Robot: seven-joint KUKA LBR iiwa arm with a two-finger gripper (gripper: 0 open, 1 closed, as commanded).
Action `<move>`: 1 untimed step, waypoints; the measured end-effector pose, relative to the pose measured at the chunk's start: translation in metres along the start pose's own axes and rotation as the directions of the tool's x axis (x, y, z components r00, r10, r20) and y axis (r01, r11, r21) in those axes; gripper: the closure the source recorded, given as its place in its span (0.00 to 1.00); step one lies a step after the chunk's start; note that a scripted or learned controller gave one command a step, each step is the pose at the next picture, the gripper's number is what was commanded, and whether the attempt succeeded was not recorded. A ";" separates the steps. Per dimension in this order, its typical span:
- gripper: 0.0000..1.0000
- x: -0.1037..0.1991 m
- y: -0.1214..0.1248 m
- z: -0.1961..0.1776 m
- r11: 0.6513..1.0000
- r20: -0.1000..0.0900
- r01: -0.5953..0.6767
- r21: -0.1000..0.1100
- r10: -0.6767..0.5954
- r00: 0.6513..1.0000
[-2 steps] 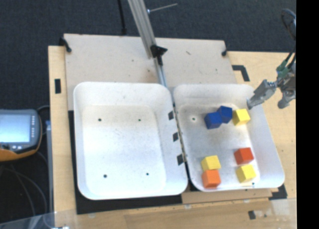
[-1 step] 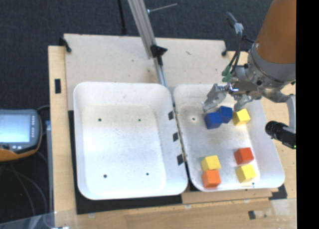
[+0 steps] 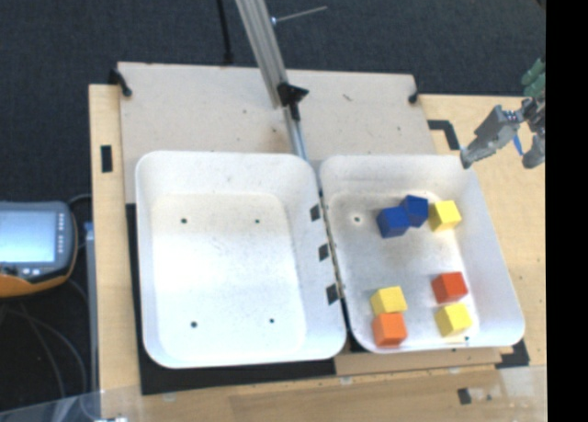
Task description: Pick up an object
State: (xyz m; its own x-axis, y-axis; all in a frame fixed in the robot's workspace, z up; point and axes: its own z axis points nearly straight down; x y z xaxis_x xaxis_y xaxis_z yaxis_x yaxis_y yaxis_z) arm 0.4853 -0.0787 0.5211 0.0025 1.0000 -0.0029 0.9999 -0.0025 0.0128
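Observation:
The right bin [image 3: 487,227] holds several small blocks. Two blue blocks [image 3: 395,221] touch each other near its back, and a yellow block [image 3: 445,215] lies just to their right. Toward the front lie a red block [image 3: 449,287], a yellow block [image 3: 389,300], an orange block [image 3: 390,328] and another yellow block [image 3: 454,319]. My gripper [image 3: 503,153] hangs at the right edge of the view, above the bench beyond the right bin's back right corner. Its fingers stand apart with nothing between them, well away from all the blocks.
The left bin [image 3: 230,259] lies beside the right one, with a narrow divider between them. A slanted aluminium post [image 3: 262,34] rises behind the bins. A grey device [image 3: 32,236] sits off the bench at the far left.

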 end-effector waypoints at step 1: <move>0.00 -0.016 -0.001 -0.021 1.000 0.000 0.001 0.006 -0.001 1.000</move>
State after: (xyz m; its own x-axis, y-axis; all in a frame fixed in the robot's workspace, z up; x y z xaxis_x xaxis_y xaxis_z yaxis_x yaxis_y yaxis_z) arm 0.4843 -0.0951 0.5421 0.0012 1.0000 -0.0025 1.0000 -0.0012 0.0066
